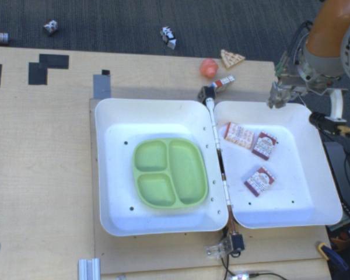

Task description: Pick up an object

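Fingers: the fingers (278, 100) hang over the far rim of the right bin (315, 212), near its far right corner; whether they are apart or together cannot be told, and nothing shows between them.
Arm: the grey arm (332, 39) with its orange band rises just to the right of the fingers and beyond them.
Packets: three small red-and-white packets lie in the right bin, on the near side of the fingers. The pale packet (240, 136) is nearer and to the left; the dark packet (264, 146) touches its right end; the third packet (259, 181) lies nearest the camera, apart from both.
Tray: a green divided tray (170, 173) sits in the left bin (114, 214), well to the left of the fingers.
Worktop: on the worktop (41, 168), left of the fingers, lie a red ball (209, 67) and a wedge-shaped piece (232, 58).
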Robot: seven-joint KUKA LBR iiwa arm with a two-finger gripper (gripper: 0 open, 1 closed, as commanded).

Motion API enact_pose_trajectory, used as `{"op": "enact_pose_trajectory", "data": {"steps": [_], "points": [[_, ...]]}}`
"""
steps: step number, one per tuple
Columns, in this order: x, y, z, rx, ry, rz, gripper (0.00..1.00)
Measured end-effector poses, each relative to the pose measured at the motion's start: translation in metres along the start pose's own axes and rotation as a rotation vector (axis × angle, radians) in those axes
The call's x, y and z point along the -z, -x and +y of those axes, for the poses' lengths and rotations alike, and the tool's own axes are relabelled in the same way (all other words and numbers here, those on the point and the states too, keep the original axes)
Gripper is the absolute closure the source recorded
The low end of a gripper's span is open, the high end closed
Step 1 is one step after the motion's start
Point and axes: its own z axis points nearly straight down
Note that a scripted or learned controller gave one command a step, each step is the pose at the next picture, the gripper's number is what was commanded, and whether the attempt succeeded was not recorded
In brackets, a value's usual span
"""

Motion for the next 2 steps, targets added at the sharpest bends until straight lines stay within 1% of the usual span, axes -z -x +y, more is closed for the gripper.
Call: {"op": "enact_pose_trajectory", "data": {"steps": [1, 2], "points": [[0.064, 0.084, -0.018, -0.003, 0.003, -0.004, 1.0], [0.015, 0.043, -0.008, 0.001, 0.0, 0.0, 1.0]]}}
